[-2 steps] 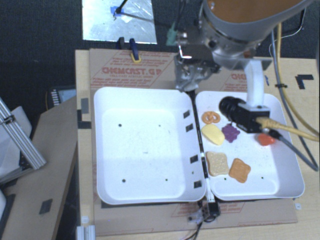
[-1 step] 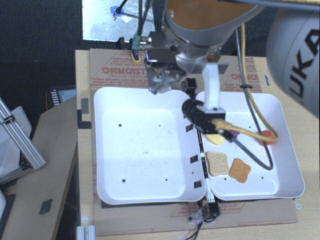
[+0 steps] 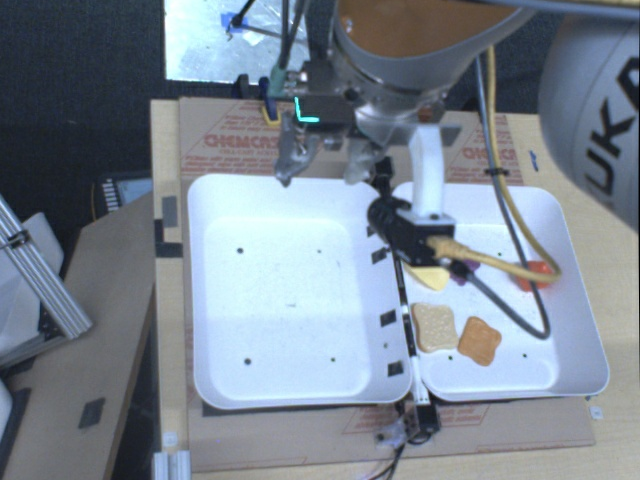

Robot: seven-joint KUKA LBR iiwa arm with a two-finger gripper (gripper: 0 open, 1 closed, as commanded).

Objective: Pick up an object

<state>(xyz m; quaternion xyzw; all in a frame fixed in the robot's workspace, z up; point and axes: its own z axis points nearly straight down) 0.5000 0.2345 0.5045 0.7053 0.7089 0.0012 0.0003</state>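
Note:
My gripper (image 3: 322, 166) hangs over the back rim of the left bin (image 3: 215, 268). Its two grey fingers (image 3: 288, 163) stand apart, open, with nothing between them. The objects all lie in the right bin (image 3: 575, 268): a pale slice of toast (image 3: 433, 326) beside the divider, an orange-brown cracker-like piece (image 3: 479, 340) just right of it, a yellow wedge (image 3: 432, 277) a little behind them, and a small red thing (image 3: 536, 269) partly hidden by a cable. The gripper is to the left of and behind all of them.
The two bins sit on a cardboard sheet (image 3: 230, 133) on the bench. A yellow cable (image 3: 515, 230) and a black one loop down from the arm across the right bin. An aluminium rail (image 3: 45, 283) stands off the bench at the left.

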